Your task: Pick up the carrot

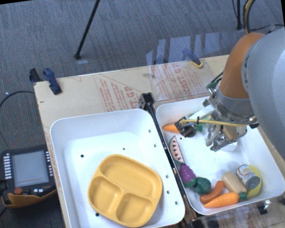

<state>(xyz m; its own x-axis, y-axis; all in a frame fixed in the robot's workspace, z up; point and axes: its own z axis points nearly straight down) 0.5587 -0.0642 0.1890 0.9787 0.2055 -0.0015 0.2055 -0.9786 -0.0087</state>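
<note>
Even, diffuse light from overhead; nothing is dim. The two white bins (63,149) read very bright, near washed out on their floors, with only soft, short shadows under the yellow plate (125,190) and the toys at the near right. A pale sheen lies on the bench (122,87) at the far right. The arm (275,96), closest to the lens, looks soft and oversized. Overall resolution is low and slightly grainy.

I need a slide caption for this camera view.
Arm over the right bin of toy food; yellow plate in the left bin.
</note>
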